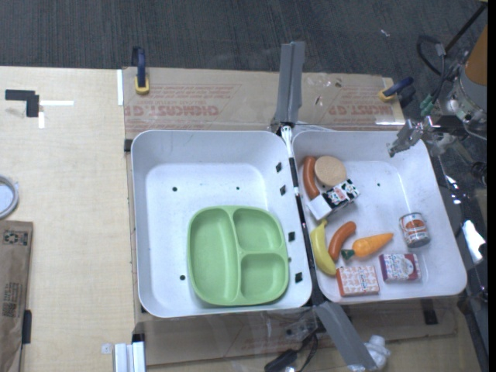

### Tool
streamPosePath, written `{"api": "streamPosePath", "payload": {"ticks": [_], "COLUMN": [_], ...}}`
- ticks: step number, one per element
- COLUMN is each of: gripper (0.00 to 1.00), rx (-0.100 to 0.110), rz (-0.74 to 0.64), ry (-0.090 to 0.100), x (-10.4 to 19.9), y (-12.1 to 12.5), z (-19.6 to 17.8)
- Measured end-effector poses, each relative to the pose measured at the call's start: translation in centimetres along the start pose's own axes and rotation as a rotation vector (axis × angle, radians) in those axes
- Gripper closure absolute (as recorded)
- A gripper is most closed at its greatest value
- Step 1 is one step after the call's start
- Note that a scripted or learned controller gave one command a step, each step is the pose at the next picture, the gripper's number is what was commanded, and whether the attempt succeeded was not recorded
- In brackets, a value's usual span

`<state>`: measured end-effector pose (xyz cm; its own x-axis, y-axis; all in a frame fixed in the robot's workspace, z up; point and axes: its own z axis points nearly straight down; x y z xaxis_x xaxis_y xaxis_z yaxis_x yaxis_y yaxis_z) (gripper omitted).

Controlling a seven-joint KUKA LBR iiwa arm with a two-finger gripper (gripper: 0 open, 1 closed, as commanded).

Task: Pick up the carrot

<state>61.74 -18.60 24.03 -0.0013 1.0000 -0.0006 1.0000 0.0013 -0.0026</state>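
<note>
The carrot is orange with a pale yellow-green end. It lies flat in the right bin, in its near half, pointing right and slightly up. A red sausage lies just left of it and a small can stands just right of it. My gripper hangs over the bin's far right corner, at the end of the arm coming in from the right. It is well up and to the right of the carrot, with nothing seen in it.
The right bin also holds a banana, a hot dog, a round bun, a black-and-white carton and two red boxes. A green divided plate lies in the left bin.
</note>
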Motion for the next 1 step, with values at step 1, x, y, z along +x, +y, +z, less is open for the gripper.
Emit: {"api": "streamPosePath", "payload": {"ticks": [1], "gripper": [0.00], "rx": [0.000], "rz": [-0.170], "ry": [0.001], "x": [-0.28], "y": [-6.71], "z": [13.15]}}
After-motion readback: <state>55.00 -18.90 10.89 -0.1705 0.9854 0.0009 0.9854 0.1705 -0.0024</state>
